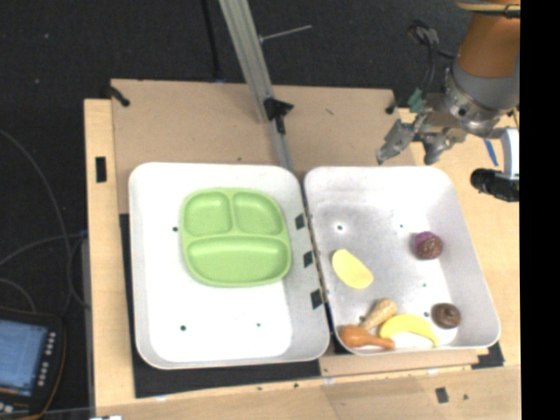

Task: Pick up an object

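Observation:
The right bin (385, 191) holds a yellow oval piece (352, 269), a dark purple round item (428, 246), a brown doughnut-like item (445, 315), a yellow banana (408, 328), a tan piece (379, 313) and an orange carrot-like piece (366, 339). My gripper (411, 145) hangs above the far edge of the right bin, with its fingers spread apart and nothing between them. It is well away from all the items.
The left bin (157, 322) bears a green divided plate (236, 237). A slanted metal pole (249, 51) rises behind the bins. A divider with black clips (308, 256) runs between the two bins.

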Controlling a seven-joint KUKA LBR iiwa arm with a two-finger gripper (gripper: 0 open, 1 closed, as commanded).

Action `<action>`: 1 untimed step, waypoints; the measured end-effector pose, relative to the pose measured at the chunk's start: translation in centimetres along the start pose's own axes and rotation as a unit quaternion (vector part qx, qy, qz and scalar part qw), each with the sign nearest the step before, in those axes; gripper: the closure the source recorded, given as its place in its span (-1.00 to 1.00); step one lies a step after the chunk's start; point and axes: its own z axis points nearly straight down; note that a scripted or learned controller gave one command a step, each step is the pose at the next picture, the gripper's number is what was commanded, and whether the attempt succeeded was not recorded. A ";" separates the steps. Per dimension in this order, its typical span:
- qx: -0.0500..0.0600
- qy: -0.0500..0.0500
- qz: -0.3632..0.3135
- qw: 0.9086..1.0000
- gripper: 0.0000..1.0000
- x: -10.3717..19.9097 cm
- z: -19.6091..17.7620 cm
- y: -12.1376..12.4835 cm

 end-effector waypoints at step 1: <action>0.000 0.000 0.000 1.000 -1.00 0.0 0.0 0.0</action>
